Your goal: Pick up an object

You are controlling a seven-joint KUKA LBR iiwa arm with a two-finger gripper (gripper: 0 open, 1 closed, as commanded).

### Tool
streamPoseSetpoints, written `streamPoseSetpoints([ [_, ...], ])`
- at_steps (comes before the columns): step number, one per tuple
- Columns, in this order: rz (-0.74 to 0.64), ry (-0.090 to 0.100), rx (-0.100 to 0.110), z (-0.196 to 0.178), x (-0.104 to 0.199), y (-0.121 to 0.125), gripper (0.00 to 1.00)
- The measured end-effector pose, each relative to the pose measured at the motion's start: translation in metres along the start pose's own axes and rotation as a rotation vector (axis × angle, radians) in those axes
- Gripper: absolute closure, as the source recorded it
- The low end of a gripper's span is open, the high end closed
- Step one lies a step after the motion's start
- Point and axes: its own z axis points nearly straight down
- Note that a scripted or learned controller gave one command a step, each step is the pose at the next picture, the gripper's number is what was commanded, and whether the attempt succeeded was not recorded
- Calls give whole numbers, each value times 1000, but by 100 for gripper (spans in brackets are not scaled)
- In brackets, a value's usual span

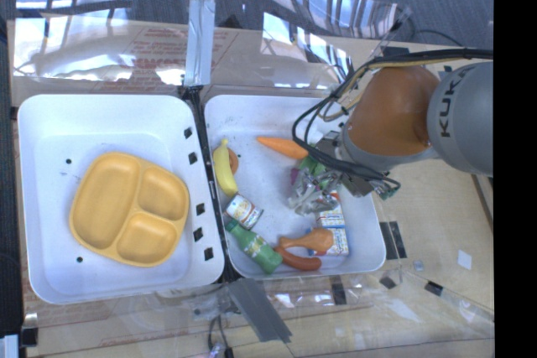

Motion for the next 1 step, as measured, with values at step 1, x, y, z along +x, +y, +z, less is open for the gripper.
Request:
streamPoseSetpoints([
  [1,-1,0,0,0,0,0,0],
])
